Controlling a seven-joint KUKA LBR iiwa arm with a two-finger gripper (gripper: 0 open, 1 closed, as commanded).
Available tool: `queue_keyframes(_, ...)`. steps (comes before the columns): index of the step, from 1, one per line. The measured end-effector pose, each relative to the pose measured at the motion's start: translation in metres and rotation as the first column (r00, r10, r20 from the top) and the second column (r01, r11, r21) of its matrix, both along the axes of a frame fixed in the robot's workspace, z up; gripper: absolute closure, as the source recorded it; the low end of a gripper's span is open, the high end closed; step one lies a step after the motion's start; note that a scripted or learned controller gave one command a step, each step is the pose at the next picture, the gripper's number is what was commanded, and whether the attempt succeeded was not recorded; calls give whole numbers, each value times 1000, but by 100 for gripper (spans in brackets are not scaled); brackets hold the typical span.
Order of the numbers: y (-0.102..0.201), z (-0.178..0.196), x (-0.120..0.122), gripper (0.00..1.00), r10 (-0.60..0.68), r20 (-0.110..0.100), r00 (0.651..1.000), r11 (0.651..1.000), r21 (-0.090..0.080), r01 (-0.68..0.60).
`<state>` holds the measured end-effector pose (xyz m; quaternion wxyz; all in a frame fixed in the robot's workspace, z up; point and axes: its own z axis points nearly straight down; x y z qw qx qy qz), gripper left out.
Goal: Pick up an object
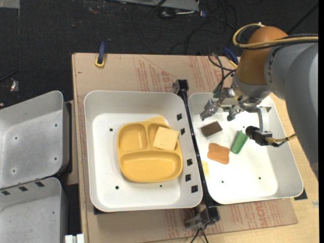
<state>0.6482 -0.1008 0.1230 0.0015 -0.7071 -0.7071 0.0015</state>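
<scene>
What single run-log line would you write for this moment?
end effector: open, above right bin | holding: nothing | nearest: brown block | also: orange piece, green cylinder | left bin: yellow tray

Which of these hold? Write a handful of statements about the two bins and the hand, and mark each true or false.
1. The yellow divided plate lies in the left bin. True.
2. A pale square block rests on the plate. True.
3. The green cylinder lies in the left bin. False: it lies in the right bin.
4. The hand holds the brown block. False: nothing is between its fingers; the brown block lies on the bin floor just below.
5. The orange piece sits below the brown block in the view. True.
</scene>
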Motion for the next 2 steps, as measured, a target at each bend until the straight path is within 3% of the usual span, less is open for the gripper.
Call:
queue_keyframes(1, 1, -33, -1, 0, 0, 1, 1000, 1000, 0, 0)
queue_keyframes(2, 1, -20, 0, 100, -1, 5, 1000, 1000, -1, 1)
